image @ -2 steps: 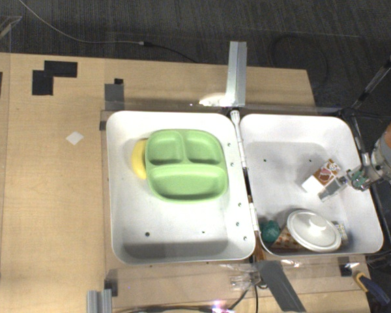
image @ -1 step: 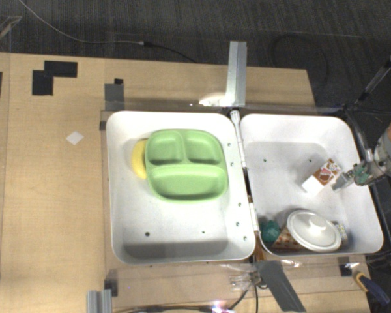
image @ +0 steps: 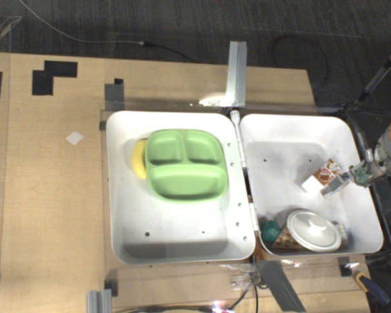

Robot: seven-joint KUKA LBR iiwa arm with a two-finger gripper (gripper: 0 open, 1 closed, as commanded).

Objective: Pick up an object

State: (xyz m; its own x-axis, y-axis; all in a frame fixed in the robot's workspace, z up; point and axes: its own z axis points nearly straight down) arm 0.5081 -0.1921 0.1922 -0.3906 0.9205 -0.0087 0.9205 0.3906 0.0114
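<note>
The claw sits near the right wall of the right bin, reaching in from the right. Whether it is released or clenched cannot be told at this resolution.

Nearest object: a small packet, white with a red-brown printed panel, lying flat on the bin floor just beside the claw tip. Contact between the two cannot be confirmed. The packet is judged light and thin, possibly crinkly; take hold across its narrow width, gripping the edges.

Other items in the same bin: a round metal lid with a centre knob, likely slippery and hard; a teal item against the front-left corner.

The left bin contains a green divided plate covering most of a yellow item.
</note>
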